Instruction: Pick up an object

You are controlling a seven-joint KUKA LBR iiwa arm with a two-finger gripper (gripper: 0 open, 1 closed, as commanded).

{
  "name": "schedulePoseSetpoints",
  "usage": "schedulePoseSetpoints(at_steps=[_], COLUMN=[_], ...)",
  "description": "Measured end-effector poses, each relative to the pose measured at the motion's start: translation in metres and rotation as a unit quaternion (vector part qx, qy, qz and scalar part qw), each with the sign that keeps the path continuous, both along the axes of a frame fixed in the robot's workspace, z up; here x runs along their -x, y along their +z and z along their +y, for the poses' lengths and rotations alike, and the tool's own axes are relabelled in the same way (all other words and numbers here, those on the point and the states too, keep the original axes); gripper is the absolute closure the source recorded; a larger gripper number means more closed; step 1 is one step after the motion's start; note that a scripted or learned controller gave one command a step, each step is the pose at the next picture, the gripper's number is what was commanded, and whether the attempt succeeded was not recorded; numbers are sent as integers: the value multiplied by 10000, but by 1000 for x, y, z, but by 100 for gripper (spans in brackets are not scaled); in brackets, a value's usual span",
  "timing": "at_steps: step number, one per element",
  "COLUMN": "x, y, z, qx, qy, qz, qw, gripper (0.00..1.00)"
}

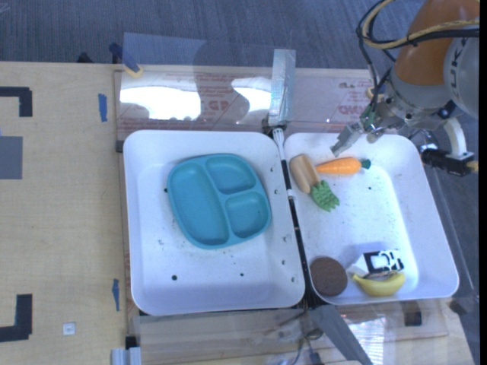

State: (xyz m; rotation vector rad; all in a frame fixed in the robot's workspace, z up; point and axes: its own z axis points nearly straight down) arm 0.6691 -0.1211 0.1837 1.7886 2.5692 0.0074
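Pale wood makes up the bench (61, 204), which carries two shallow white bins. The left white bin (144, 280) holds one teal three-compartment plastic tray (219, 200). The right white bin (426, 226) holds six small things: an orange toy carrot (338, 166), a tan bread-like cylinder (303, 172), a green leafy toy piece (326, 197), a round brown disc (329, 275), a yellow toy banana (380, 283) and a black-and-white item (383, 261), hard to make out, just behind the banana. The grey arm with orange band (434, 36) is cut off at the right edge. Its pincer (351, 138) hangs above the carrot; whether it is open or closed, I cannot tell.
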Motion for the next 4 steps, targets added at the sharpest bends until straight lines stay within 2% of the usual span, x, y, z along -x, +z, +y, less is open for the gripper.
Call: schedulePoseSetpoints(at_steps=[1,2,3,4], x=[7,3,5,7], y=[-98,-99,-99,-98], z=[-15,-59,-75,7], qx=[-13,-55,-73,10], qy=[848,0,-1269,-1425], qz=[101,91,197,152], qw=[9963,9999,9917,9897], gripper=[0,0,0,0])
